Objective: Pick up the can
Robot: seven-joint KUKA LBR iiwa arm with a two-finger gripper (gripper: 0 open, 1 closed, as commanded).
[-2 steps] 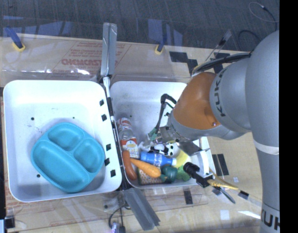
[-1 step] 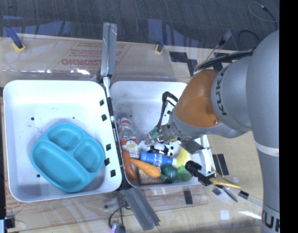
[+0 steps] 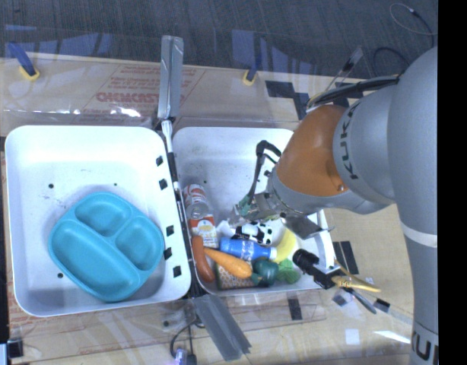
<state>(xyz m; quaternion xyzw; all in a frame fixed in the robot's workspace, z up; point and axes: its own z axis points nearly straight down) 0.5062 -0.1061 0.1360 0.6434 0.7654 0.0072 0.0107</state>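
The can [image 3: 198,210], silvery with a red and white label, lies in the right bin [image 3: 226,152] close to its left wall, at the top of a pile of objects. My gripper [image 3: 250,207] hangs low over the middle of that bin, a short way right of the can and just above a black-and-white cow-patterned toy [image 3: 258,232]. Nothing shows as held in the gripper. The grey arm and its orange band [image 3: 313,158] cover the bin's right part.
The pile in the right bin's front half holds an orange carrot [image 3: 227,263], a blue bottle [image 3: 245,249], a yellow object [image 3: 287,243] and a green object [image 3: 268,274]. A light blue divided plate [image 3: 104,243] lies in the left bin [image 3: 36,150].
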